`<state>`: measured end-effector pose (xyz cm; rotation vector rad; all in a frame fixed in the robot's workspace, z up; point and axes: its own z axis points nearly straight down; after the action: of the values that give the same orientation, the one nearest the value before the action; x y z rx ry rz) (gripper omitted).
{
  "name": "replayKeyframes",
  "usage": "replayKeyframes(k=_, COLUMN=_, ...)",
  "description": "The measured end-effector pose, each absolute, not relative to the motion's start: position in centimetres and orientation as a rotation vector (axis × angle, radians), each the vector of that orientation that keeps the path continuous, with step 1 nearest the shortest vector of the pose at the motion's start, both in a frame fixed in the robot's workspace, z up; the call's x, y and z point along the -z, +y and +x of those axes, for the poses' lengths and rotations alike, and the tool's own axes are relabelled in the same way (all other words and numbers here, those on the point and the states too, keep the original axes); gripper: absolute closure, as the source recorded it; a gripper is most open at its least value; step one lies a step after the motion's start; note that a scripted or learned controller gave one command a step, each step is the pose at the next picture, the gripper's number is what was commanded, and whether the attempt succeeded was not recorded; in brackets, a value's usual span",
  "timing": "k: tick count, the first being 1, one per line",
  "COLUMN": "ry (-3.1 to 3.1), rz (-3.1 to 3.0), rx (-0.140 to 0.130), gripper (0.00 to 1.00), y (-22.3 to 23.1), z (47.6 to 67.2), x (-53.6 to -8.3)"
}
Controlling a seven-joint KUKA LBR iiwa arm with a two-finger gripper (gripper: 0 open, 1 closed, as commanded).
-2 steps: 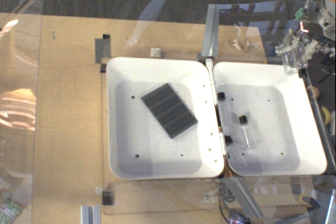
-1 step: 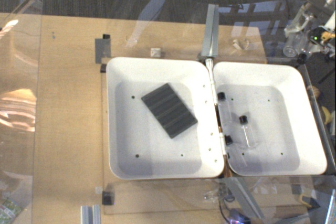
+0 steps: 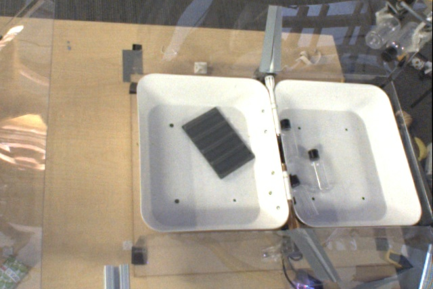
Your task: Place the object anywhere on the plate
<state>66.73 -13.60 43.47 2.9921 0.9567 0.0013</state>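
The clear vial (image 3: 318, 170) lies in the right bin (image 3: 379, 105), apart from the dark ribbed plate (image 3: 218, 142) in the left bin, and its slick round body could slip or roll from a grasp.

The plate (image 3: 218, 142) is a dark grey, ribbed rectangular slab lying flat and turned at a slant in the left bin, far left of and below the gripper (image 3: 399, 24). The object (image 3: 319, 170), a small clear vial with a black cap, lies on its side in the right bin, below and slightly left of the gripper.
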Motion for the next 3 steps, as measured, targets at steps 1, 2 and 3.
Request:
replayKeyframes(k=1, ry=0.336, rz=3.125, rx=-0.002, gripper=1.00, y=-10.4, z=66.1, x=-42.7)
replayKeyframes(k=2, ry=0.377, rz=3.120, rx=0.001, gripper=1.00, y=-11.0, z=65.2, x=-33.0)
replayKeyframes(k=3, ry=0.491, rz=3.103, rx=-0.001, gripper=1.00, y=-10.6, z=66.3, x=-37.2)
